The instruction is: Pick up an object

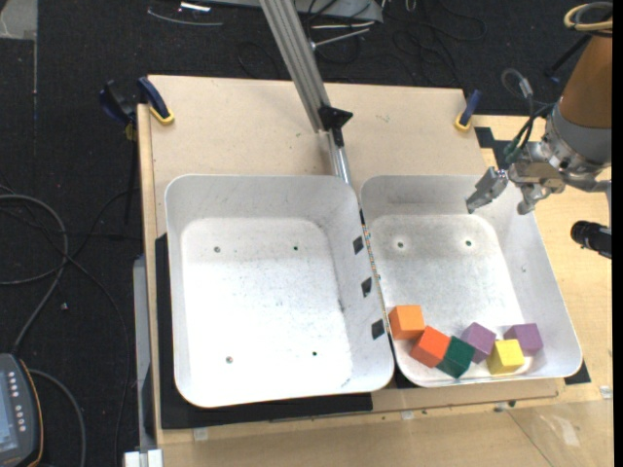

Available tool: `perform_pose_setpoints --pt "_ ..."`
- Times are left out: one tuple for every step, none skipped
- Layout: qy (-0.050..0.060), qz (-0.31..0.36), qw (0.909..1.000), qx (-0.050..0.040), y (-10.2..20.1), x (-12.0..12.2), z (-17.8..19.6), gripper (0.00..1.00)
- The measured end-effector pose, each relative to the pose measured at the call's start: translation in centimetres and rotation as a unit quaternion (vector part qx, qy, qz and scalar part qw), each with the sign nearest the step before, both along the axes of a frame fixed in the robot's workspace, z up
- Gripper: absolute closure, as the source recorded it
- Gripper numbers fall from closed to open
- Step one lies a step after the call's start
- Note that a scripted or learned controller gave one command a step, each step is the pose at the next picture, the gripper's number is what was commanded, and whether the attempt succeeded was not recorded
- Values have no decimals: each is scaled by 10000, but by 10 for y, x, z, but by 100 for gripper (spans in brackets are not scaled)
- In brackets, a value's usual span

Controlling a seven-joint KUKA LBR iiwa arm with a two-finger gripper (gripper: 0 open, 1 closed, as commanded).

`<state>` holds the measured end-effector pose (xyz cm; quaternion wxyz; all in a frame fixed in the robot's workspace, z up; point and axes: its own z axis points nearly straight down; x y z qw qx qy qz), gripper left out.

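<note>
Six blocks crowd the right bin's (545, 290) near edge: two orange (407, 319), two purple (478, 338), one green (456, 357), one yellow (505, 355). My gripper (506, 193) hangs spread and unladen over the far corner.

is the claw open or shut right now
Open. The claw hangs over the right bin's far corner with its two fingers spread apart and nothing between them.
</note>
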<state>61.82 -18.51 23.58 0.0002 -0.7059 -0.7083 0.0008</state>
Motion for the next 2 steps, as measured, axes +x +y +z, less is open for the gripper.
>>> perform_pose_setpoints --pt "37 -15 10000 16 24 -34 -128 0" --pt "-37 -4 10000 -14 -26 46 -141 0"
